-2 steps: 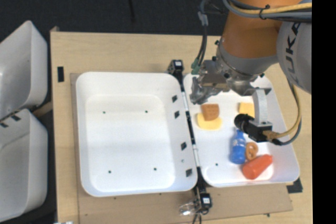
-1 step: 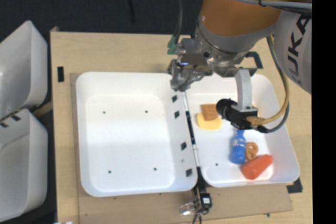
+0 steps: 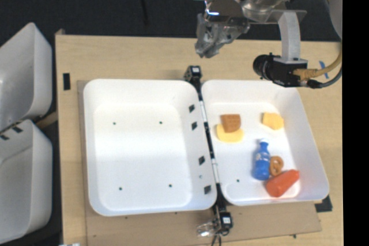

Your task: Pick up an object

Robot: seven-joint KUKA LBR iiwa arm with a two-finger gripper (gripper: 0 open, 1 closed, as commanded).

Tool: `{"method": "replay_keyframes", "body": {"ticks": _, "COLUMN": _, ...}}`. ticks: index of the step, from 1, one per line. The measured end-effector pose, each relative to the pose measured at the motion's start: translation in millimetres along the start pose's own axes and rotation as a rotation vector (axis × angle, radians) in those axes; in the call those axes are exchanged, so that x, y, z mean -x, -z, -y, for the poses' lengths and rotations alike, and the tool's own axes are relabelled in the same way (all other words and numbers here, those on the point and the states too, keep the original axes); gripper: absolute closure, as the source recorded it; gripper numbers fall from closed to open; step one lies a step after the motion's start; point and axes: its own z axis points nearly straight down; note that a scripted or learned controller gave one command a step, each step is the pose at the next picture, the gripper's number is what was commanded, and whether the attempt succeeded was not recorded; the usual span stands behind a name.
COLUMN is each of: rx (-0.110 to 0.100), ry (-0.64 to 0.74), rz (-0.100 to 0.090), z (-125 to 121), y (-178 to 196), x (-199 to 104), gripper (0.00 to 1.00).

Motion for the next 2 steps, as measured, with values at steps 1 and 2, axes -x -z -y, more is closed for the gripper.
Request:
{"method": "replay_keyframes", "body": {"ticks": 1, "rx": -0.016, "ry": 0.005, "rz": 0.004, "z": -14.8, "y": -40.3, "x": -86.3, "gripper": 1.0}}
{"method": "replay_keyframes", "body": {"ticks": 2, "rx": -0.008, "ry": 0.001, "rz": 0.0, "z": 54.1, "y": 20.0, "x": -86.3, "gripper": 1.0}}
